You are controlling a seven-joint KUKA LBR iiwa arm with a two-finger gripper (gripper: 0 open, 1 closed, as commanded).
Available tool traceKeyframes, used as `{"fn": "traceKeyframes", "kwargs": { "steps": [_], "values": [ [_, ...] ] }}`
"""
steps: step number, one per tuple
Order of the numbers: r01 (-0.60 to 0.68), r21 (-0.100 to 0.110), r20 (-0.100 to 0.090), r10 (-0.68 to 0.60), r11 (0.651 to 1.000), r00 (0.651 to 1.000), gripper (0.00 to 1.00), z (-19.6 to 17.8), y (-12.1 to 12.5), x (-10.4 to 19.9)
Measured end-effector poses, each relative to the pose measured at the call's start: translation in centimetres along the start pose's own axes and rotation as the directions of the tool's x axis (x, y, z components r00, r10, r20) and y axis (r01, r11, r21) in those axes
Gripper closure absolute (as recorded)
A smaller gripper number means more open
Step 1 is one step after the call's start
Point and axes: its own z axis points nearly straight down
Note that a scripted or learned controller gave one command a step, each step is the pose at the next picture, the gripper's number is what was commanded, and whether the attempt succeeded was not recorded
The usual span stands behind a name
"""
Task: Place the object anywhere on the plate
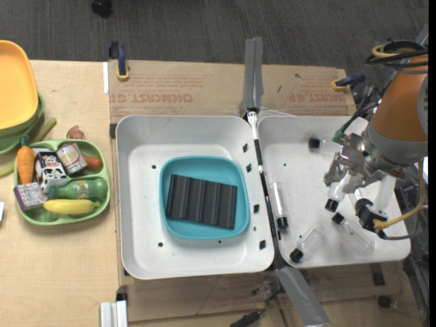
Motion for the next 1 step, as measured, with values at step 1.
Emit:
{"fn": "traceKeyframes", "kwargs": {
  "steps": [1],
  "values": [
    [0.0, 0.0, 0.0, 0.0, 1.0, 1.0, 0.0, -0.01, 0.0, 0.0]
  ]
}}
